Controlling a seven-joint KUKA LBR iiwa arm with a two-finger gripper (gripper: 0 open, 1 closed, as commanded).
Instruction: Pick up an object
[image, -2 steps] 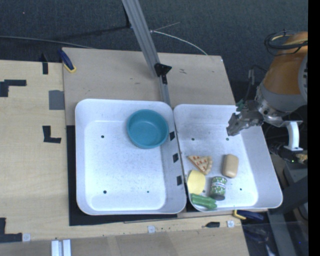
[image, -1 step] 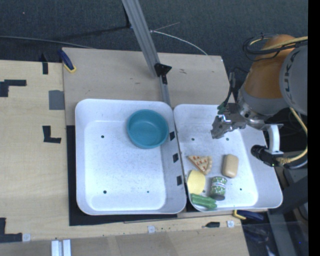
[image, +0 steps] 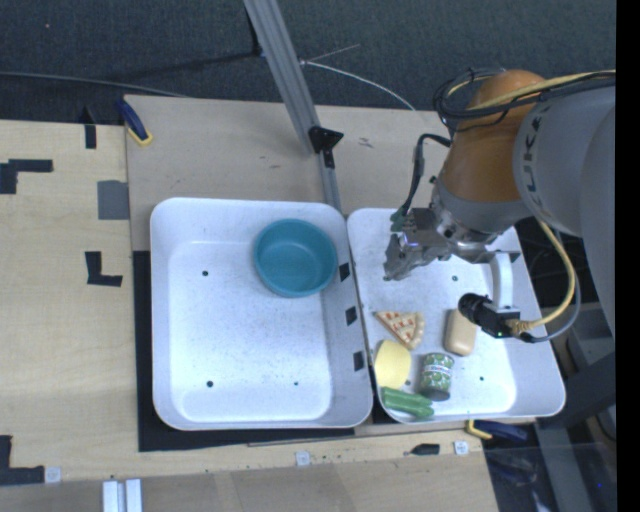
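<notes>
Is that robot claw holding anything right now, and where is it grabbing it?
Nothing. The gripper hangs above bare floor of the right bin, apart from the pizza slice.

Pale wooden counter (image: 60, 330) marked with black tape pieces (image: 97, 268); dark carpeted floor (image: 120, 40) behind; slanted grey metal pole (image: 290, 80); thin white cable (image: 370, 85) across the counter's far edge.

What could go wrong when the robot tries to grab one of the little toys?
The pizza slice, yellow piece, green can, green vegetable and tan piece crowd together, so the gripper might bump neighbours. The pizza slice lies flat, and could slip free.
</notes>
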